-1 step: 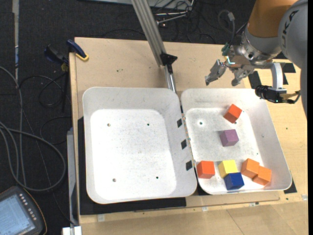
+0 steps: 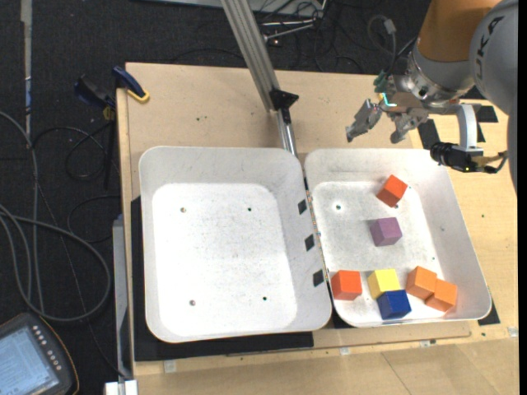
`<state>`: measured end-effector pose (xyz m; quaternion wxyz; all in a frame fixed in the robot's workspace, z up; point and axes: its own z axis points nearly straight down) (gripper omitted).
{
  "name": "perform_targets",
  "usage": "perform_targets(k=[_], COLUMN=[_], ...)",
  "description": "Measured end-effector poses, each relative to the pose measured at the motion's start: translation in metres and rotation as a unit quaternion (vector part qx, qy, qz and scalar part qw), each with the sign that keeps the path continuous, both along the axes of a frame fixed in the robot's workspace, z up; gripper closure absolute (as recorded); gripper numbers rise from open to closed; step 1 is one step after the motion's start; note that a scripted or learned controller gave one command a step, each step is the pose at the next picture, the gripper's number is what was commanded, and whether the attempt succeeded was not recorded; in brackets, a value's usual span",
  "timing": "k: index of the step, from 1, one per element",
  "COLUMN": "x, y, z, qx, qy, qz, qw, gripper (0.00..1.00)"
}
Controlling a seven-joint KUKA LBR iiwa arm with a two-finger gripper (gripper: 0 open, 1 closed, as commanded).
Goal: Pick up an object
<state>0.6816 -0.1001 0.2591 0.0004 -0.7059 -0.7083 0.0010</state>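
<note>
From the camera above: gripper [image 2: 380, 126] hanging over the bench just beyond the far rim of the right bin [image 2: 461, 220], fingers spread apart with nothing between them, arm [image 2: 461, 23] coming in from the right. All candidates lying in that right bin — none yet approached. Nearest to the gripper, an orange cube [image 2: 394, 190] near the far wall, tilted on the floor of the bin and well apart from the rest; just below it, a purple cube [image 2: 385, 231], also standing alone. Best bet, by judgement: go for one of these two loners. Descend straight down, turn the wrist so the fingers line up with two flat opposite faces rather than corners, keep the spread wide until low on the block, then close. Trickier: the cluster at the near rim, where a yellow cube [image 2: 382, 282] touches a blue cube [image 2: 394, 304], with an orange cube [image 2: 347, 284] just beside and two more orange blocks [image 2: 432, 288] pressed together near the corner — little room there for a finger to slip in, and a neighbour likely to be nudged. Count: four orange, one purple, one yellow, one blue — seven blocks, two white bins. Left bin [image 2: 165, 220] bare of blocks.
</note>
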Motion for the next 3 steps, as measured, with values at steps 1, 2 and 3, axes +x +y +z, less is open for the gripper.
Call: perform_targets(k=[1,2,3], x=[-0.008,-0.008,-0.009], y=[0.007,-0.001,0.000], z=[-0.053,-0.113,-0.167], qx=[0.0003,0.0000,0.0003], qy=[0.002,0.001,0.002], qz=[-0.001,-0.002,-0.002], qw=[1.0000,1.0000,1.0000], gripper=[0.00,0.00,0.00])
